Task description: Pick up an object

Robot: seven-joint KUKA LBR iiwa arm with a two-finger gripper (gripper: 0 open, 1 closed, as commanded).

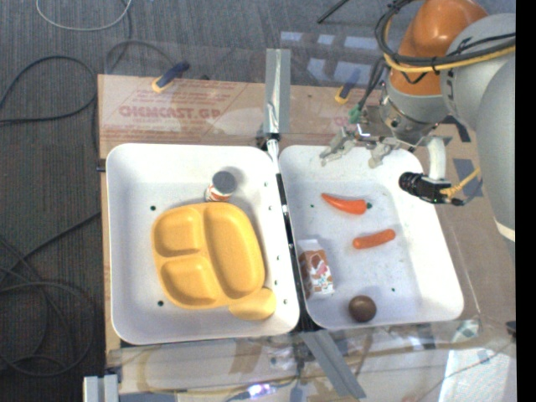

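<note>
My gripper (356,149) hangs over the far edge of the right bin (419,308), fingers spread open with nothing between them. Below it in that bin lie a red chili pepper (345,203) and a smaller orange-red pepper (373,239). A small printed packet (316,272) rests near the bin's left wall. A dark brown round object (362,308) sits close to the near edge.
The left bin (126,224) holds a yellow divided tray (208,254), a yellow lump (255,305) at its near corner and a small can (223,183) with a grey lid. A metal divider (274,99) runs between the bins. Cables cross the floor beyond.
</note>
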